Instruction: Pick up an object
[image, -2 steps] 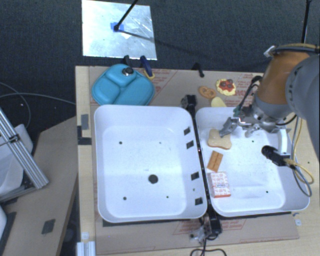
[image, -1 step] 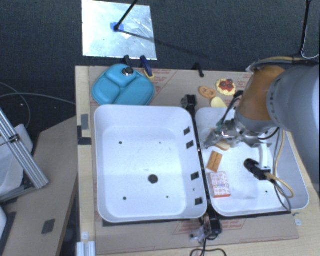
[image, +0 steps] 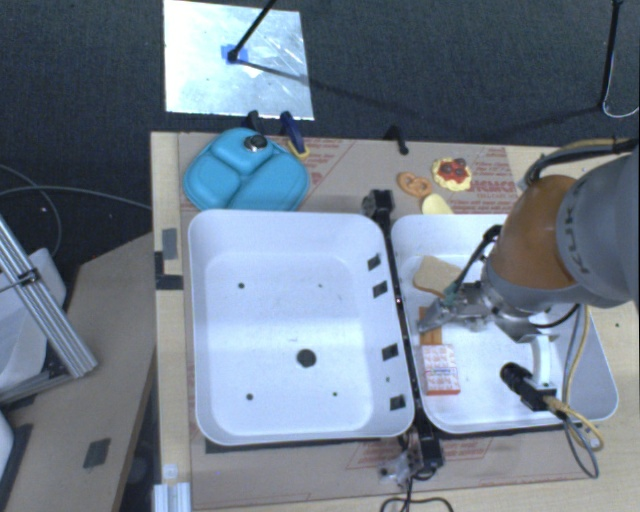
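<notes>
Arm over right bin, 2 bins on bench.

Left bin (image: 290, 240) to the left of right bin (image: 590, 400). In right bin (left portion): red-and-white packet (image: 440, 368) flat on floor, tan slice (image: 436, 274) further back. Gripper (image: 440, 312) low between both items; finger opening and any hold not discernible.
</notes>
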